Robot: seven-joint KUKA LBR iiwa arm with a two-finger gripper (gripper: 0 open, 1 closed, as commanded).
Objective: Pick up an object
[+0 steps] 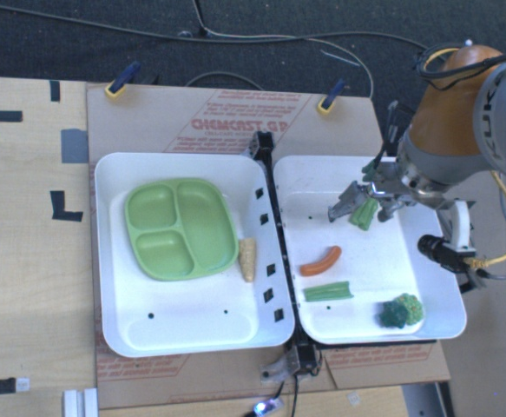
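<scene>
i read the jaws (365, 205) as closed on a small green piece (363, 214), which shows between the two fingers, lifted over the upper part of the right bin (426, 315). taking that right bin as my landmark: the gripped piece hangs over its back half, toward the arm's side. near the bin's middle lies an orange sausage-like item (320, 261), just in front of it a flat green strip (327, 292), and in the front corner nearest the arm a broccoli piece (400, 311). these three lie apart from one another, with bare white floor between them and the far wall.

to the left of the right bin, touching it along a black divider, sits the left bin (114, 259), holding a green sectioned plate (181, 228) with a pale corn cob (247, 259) beside the plate's right edge.

behind the right bin, the brown board (235, 120) carries red printing; i make out "chemcast gp", the rest too small. two blue-and-yellow clamps (122, 78) pin its back edge to the tabletop (27, 259).
</scene>
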